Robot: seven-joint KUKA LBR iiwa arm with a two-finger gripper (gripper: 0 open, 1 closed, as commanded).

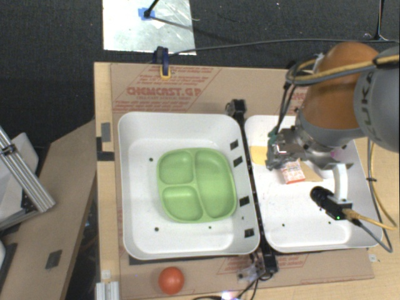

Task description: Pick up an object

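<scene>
Here the hand (279, 157), grip unclear, hovers by the right bin's (275, 230) left edge.

The green divided tray (196, 185) fills the left bin's (134, 167) middle, leaving only a bare border. In the right bin (300, 233), the lower floor lies open below the arm (340, 99).

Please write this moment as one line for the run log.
arm: over right bin | gripper: low beside small packet, fingers unclear | left bin: green divided tray | grasp: not confirmed
</scene>
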